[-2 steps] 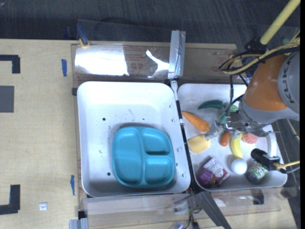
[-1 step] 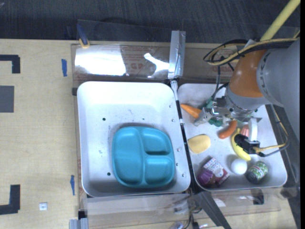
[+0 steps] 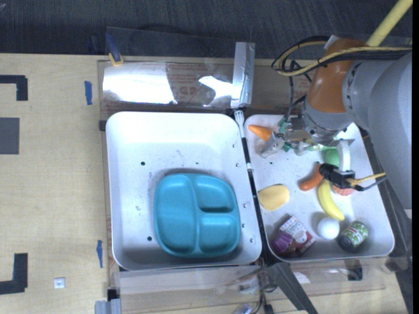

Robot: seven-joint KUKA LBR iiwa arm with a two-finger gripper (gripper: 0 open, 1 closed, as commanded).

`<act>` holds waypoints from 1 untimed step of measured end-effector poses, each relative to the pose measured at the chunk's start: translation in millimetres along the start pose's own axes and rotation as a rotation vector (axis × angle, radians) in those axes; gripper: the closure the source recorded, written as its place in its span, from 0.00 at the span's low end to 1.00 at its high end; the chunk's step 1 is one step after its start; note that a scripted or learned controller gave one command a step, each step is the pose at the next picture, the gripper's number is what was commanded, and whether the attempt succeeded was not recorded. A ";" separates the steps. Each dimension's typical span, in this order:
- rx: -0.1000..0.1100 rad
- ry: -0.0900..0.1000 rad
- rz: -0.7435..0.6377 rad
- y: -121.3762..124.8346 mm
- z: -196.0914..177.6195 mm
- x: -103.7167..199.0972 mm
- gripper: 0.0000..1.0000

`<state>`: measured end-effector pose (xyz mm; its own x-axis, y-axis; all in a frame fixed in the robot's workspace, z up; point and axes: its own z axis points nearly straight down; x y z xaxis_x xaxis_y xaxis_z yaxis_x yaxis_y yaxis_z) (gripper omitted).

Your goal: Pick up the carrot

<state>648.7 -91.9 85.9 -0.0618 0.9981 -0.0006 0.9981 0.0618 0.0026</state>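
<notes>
Gripper [image 3: 280, 140] low in right bin [image 3: 370, 209], at its far-left corner, just beside carrot [image 3: 260, 131]; how far open cannot be told (metal parts blur together from above). Carrot lies near bin's left wall; contact with gripper unclear. Second orange piece [image 3: 308, 181] mid-bin, partly hidden, shape hard to make out. Banana [image 3: 330, 202], white ball [image 3: 327, 227], purple packet [image 3: 292, 235], pale yellow lump [image 3: 273, 196] in near half. Blue divided plate [image 3: 195, 215] in left bin [image 3: 131, 149].
</notes>
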 end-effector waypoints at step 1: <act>-0.009 -0.003 -0.183 19.0 -135.0 -28.0 0.00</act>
<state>669.1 -118.6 220.9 -0.2420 0.9703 -0.0052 0.9702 0.2420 0.0108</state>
